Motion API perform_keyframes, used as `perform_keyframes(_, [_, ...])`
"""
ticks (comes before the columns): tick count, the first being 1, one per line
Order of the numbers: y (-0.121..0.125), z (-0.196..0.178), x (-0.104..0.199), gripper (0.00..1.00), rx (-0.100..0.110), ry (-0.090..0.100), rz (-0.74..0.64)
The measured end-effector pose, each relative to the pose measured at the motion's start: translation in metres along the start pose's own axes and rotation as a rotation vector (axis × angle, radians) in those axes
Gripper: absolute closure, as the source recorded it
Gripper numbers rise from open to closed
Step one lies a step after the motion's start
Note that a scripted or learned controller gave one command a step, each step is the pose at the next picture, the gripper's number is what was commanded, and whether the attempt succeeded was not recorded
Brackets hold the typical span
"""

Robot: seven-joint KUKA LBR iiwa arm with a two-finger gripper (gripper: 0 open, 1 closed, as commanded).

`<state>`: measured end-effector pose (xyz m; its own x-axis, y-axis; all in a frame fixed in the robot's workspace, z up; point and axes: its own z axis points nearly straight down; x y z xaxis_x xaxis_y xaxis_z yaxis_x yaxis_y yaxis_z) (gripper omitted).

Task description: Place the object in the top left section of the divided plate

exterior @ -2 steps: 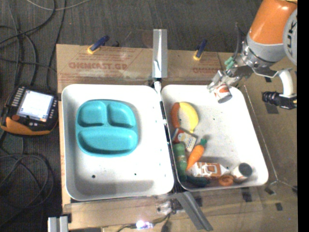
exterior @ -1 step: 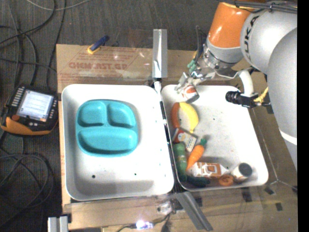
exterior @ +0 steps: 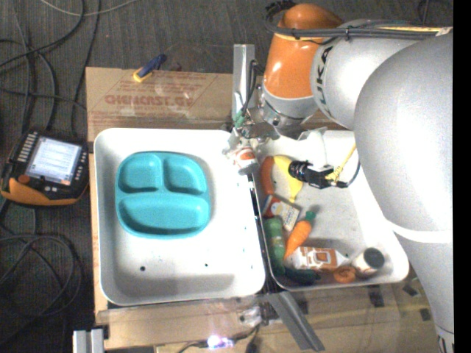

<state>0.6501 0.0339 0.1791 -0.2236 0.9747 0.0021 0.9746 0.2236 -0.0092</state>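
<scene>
Gripper (exterior: 243, 153) above the rim between the two bins, at their far edge; a small red-and-white object (exterior: 243, 155) sits at its tip, grasp indiscernible. Divided plate (exterior: 163, 194) lies in the left bin (exterior: 176, 271). Arm hides part of the right bin (exterior: 383, 271).

from my feed i see two white bins: the left bin (exterior: 110, 271) and the right bin (exterior: 383, 226). in the right one lie a toy carrot (exterior: 298, 235), a green bottle-like item (exterior: 275, 240), a small white carton with orange print (exterior: 318, 257) and a dark round cap (exterior: 373, 258). behind the left bin sits a flat cardboard sheet (exterior: 158, 98) with a blue and yellow marker (exterior: 149, 67) at its far edge. an orange handheld pendant (exterior: 48, 168) with a lit screen rests on the floor at left, among loose cables (exterior: 44, 9).
</scene>
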Motion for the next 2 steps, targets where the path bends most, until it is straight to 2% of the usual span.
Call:
perform_keyframes(1, [0.029, -0.107, 0.06, 1.0, -0.003, -0.005, 0.08])
perform_keyframes(2, [0.044, -0.06, 0.119, 1.0, 0.001, -0.004, 0.259])
